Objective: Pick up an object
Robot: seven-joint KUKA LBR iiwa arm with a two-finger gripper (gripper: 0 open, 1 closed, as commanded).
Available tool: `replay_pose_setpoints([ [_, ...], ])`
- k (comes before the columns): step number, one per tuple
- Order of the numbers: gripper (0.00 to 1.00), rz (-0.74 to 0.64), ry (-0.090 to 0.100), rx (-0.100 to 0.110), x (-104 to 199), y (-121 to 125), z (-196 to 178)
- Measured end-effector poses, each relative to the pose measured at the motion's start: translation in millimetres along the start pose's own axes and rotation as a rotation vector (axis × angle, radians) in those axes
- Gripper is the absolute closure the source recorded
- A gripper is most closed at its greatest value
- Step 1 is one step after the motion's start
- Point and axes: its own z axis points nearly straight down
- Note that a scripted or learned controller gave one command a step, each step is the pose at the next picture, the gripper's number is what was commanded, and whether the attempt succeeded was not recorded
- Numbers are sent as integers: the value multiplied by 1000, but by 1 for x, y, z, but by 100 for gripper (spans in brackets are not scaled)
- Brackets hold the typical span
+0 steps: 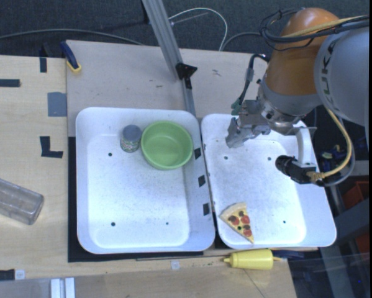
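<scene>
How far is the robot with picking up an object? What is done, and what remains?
Nothing looks picked up yet. The pizza slice lies near the front of the right bin; the green bowl and the small can sit in the left bin. In hand: the hand is over the right bin's back left corner, away from the slice. Left: reaching an object, grasping it, lifting it.

Below the grey two-finger gripper (238,132): bare white floor of right bin (260,185), open passage. Further out, wedge-shaped toy pizza slice (238,219) by the rim. Leftward, round green plastic bowl (166,144) and small grey can (130,138) crowd the left bin (142,210).
</scene>
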Motion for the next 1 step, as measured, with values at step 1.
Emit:
replay_pose_setpoints([
  [1, 100, 0, 0, 0, 56, 14, 19],
])
